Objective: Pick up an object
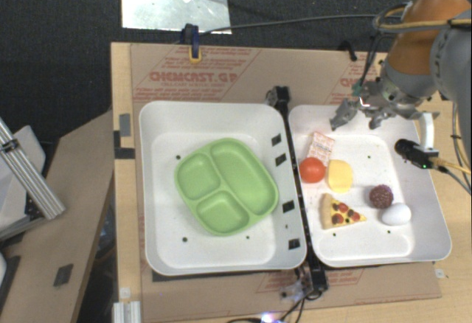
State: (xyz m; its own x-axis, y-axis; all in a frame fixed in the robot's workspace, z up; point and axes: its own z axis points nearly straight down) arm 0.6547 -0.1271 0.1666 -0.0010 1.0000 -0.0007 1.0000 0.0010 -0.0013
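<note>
The toy pizza slice (pixel 340 212) and the white egg (pixel 396 214) lie nearest, along the front of the right bin (pixel 436 244), with room around each for fingers to come down on either side.

The gripper (pixel 360 117) hangs over the back edge of that bin. Its two fingers (pixel 341 119) are spread apart with nothing between them, though they are small and grey against the white floor, so the gap is hard to judge closely. That spread suits an approach, not a hold; no object has been picked up yet. The arm (pixel 428 34) reaches in from the right, its wrist tipped down toward the bin.

The closest thing to the gripper is the red-and-white packet (pixel 321 145), just in front of it and a little to the left in the view. It lies flat, so it is probably harder to pinch than the rounder things. Beyond it, the red tomato (pixel 313 169) touches the yellow block (pixel 340 175), which may crowd a finger. The dark red ball (pixel 381 196) sits just beside the egg.

Farther off, the left bin (pixel 158 130) holds a green divided plate (pixel 225 185), well apart from the gripper.
</note>
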